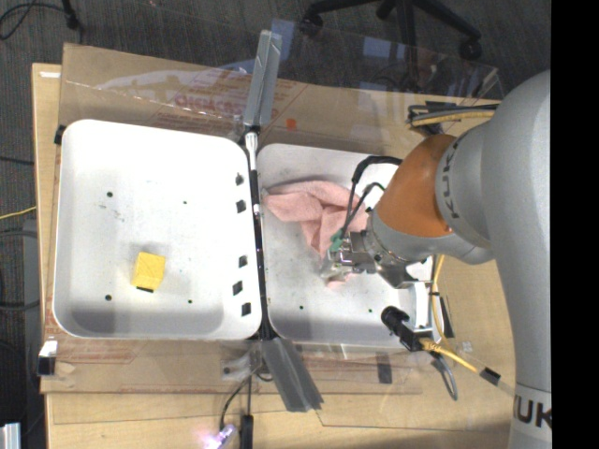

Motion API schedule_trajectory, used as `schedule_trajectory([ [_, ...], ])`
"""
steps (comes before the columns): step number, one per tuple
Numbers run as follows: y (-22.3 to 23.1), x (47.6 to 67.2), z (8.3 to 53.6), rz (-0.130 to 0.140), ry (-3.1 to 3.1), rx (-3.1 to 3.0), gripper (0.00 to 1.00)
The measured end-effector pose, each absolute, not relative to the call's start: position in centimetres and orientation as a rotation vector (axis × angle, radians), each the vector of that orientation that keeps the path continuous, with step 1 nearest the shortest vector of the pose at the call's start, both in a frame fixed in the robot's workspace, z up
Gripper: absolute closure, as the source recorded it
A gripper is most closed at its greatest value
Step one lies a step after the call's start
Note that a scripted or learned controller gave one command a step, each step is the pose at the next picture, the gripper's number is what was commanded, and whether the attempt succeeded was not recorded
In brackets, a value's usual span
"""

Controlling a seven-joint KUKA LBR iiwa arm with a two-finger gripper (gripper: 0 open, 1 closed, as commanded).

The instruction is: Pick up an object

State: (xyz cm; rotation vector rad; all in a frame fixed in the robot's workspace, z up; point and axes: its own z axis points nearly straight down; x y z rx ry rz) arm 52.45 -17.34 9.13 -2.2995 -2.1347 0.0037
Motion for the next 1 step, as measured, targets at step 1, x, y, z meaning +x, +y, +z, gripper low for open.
schedule_trajectory([
  [1, -17.34, 52.46, 9.14, 0.003, -2.135, -2.3, 0.0],
])
